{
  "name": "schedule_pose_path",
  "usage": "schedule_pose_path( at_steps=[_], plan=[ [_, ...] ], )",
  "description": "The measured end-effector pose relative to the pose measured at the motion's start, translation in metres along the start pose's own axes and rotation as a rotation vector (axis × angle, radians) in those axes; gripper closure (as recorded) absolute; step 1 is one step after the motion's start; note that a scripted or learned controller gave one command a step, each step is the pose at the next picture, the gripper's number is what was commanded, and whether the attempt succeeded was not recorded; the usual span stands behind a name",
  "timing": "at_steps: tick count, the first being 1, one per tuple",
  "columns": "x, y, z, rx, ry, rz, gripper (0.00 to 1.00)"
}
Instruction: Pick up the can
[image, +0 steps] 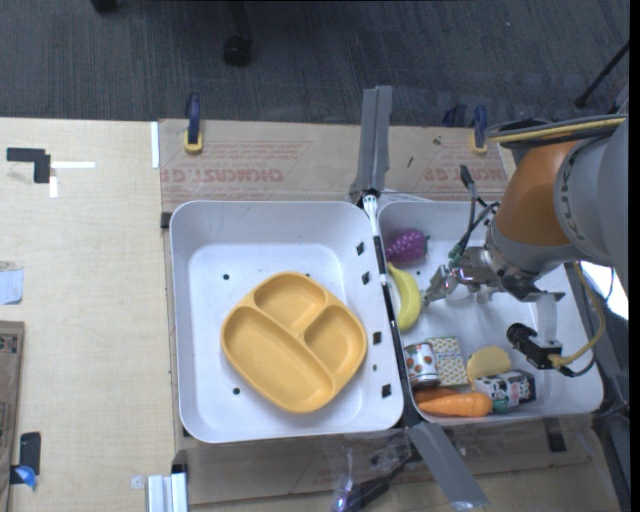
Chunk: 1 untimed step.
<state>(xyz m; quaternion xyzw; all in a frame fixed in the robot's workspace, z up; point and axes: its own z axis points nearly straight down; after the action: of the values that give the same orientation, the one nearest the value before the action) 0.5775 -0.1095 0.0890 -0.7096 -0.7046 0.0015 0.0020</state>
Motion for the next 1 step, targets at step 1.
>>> schedule_pose_path(
  at_steps=[1],
  plan=[
    [0.0023,0.0166,-0.0046,-0.004,-0.003,-0.167,0.00]
  ],
)
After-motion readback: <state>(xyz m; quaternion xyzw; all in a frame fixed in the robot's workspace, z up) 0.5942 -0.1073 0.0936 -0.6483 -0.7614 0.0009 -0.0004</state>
